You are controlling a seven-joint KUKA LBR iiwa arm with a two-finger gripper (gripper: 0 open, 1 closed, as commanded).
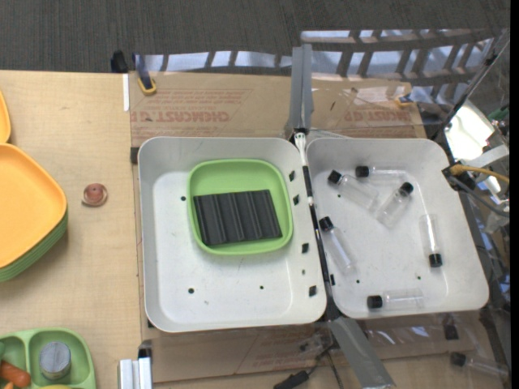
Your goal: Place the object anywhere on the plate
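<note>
In the left white bin [162,298], centre of the frame, a green plate [203,181] carries a black ribbed slab [237,217]. Five clear vials [395,203] with black caps lie scattered, apart from one another, in the right bin [462,290], right of centre. Whether the pincer is open or closed cannot be told.

Dark grey carpet floor [203,14], wooden bench [73,120], cardboard sheet [211,112]
</note>
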